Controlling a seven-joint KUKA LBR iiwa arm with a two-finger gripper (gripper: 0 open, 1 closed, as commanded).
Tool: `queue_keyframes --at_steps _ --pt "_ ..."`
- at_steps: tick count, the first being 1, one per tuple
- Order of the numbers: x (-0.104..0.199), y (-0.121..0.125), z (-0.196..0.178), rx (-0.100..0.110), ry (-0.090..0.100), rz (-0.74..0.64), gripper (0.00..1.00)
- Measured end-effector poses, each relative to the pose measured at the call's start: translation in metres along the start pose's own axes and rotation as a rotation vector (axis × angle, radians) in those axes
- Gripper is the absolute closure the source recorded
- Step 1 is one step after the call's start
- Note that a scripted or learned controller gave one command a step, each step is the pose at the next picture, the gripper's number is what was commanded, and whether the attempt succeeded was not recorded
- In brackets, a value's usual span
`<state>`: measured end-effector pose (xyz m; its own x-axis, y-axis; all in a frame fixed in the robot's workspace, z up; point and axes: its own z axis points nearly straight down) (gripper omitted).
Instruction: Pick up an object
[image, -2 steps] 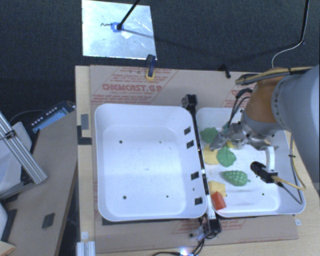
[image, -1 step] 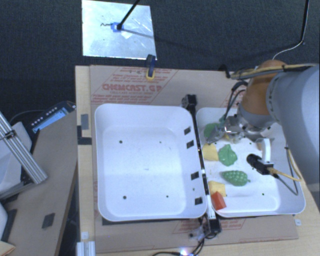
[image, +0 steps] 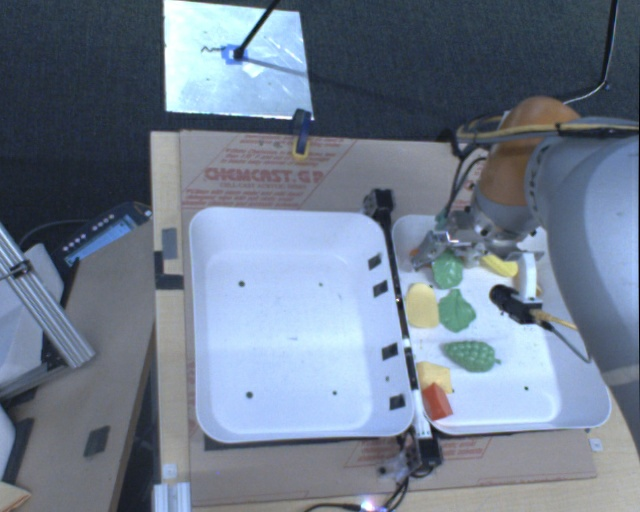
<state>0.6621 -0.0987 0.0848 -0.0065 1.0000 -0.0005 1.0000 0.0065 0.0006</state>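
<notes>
- On my feed the arm (image: 590, 230) reaches in from the right and bends over the right bin (image: 530, 395).
- The gripper (image: 438, 248) hangs low over that bin's far left corner. From this angle I cannot tell whether it is open, closed or gripping anything.
- A green lump (image: 447, 271), the likeliest thing to pick, lies in the right bin's far left part, just beside the gripper on its near side. I cannot tell whether the two touch.
- A yellow curve (image: 497, 264) lies toward the right bin's far end, right of the lump and partly hidden by the wrist.
- A yellow slab (image: 423, 306) sits against the right bin's left wall, about midway along it. A green leaf (image: 458, 312) touches it on the side toward the bin's middle.
- A green pod (image: 470, 354), oval and bumpy, lies near the right bin's middle, apart from the rest.
- A yellow block (image: 435, 375) and a red block (image: 437, 402) sit touching in the right bin's near left corner, the red one nearer me.
- The left bin (image: 290, 330) adjoins the right bin's left wall, with black clips (image: 390, 352) along the join.
</notes>
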Motion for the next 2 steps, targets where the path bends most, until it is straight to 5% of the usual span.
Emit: queue_keyframes --at_steps 1,2 --pt "0.0 0.0 -0.011 -0.002 -0.002 -0.003 1.0" --pt "0.024 -0.062 -0.105 -0.005 0.001 0.004 1.0"
